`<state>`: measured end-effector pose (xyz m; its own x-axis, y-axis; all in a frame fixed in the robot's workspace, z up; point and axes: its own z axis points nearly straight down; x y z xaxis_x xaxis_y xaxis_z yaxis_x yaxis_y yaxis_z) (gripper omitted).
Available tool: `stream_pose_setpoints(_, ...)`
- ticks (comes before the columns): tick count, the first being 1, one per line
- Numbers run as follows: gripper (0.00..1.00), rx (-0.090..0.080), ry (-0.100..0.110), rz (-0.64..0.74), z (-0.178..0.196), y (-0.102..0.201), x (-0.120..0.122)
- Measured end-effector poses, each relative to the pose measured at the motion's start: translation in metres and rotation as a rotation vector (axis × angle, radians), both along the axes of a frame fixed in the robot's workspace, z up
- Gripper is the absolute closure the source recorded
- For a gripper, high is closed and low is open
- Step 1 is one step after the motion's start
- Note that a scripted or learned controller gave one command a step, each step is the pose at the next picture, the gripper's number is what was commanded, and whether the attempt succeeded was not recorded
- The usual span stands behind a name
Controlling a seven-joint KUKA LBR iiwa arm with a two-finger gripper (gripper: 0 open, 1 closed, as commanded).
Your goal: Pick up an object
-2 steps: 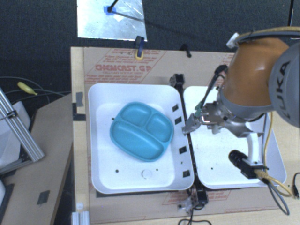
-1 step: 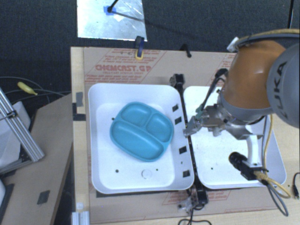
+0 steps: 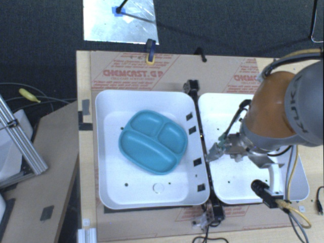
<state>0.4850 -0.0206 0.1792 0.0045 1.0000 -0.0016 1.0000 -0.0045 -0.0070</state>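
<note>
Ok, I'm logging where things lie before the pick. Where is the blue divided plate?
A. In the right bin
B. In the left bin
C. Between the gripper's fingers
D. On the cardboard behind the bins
B: the blue divided plate lies flat on the floor of the left bin, apart from the gripper over the right bin.

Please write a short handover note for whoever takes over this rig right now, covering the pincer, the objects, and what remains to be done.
Pincer: over the right bin, near its left wall; the arm hides most of it, so open or shut cannot be told, and nothing is visible in it.
Objects: a blue divided plate lies flat in the middle of the left bin.
Done: no pick yet; the plate rests in its bin.
Left: bring the pincer across the divider to the plate, grasp probably at its rim, and lift.
</note>
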Motion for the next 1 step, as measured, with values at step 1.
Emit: stream_pose_setpoints(1, 0.00, 0.003, -0.016, 0.015, 0.0058, 0.0565, 0.0894)
